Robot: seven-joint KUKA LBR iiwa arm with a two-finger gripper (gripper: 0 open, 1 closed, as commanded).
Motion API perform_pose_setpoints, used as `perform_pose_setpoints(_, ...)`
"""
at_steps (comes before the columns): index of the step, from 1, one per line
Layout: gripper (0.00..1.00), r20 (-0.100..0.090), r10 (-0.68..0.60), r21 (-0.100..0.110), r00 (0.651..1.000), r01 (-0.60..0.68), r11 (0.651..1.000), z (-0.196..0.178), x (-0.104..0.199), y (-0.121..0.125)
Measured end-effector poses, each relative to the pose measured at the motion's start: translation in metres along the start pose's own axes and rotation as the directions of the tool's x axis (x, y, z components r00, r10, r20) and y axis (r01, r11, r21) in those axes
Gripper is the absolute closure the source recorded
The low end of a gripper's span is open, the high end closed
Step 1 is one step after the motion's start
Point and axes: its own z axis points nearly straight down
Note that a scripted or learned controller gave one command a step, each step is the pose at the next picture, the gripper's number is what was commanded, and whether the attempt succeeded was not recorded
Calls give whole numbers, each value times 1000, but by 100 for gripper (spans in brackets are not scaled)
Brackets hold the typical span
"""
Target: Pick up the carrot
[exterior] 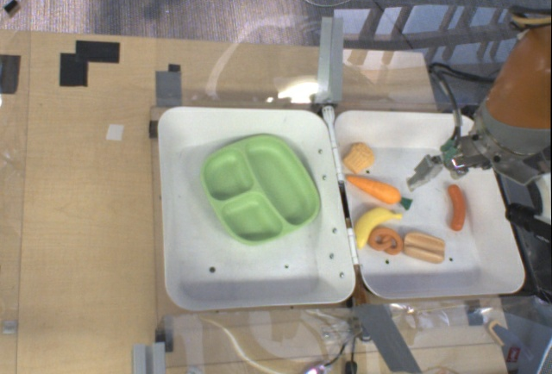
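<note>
The orange carrot (373,188), with a small green tip at its right end, lies in the right bin (492,277) near the bin's left wall, pointing slightly down to the right. My gripper (438,173) hangs over the same bin, to the right of the carrot and a little farther back, apart from it. Its two fingers stand open with nothing between them; the left fingertip (420,174) is the part closest to the carrot's green end.
Around the carrot lie a yellow corn piece (359,158) behind it, a banana (371,224), a pretzel (385,241) and a hot dog bun (424,247) in front, and a red sausage (456,208) below my gripper. A green divided plate (259,188) sits in the left bin (185,277).
</note>
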Motion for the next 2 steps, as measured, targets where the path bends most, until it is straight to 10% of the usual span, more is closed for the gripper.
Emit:
perform_pose_setpoints(1, 0, 6, -346, -9, 938, 346, 938, 111, 10, 42)
perform_pose_setpoints(2, 100, 8, -347, -15, 938, 347, 938, 98, 12, 45)
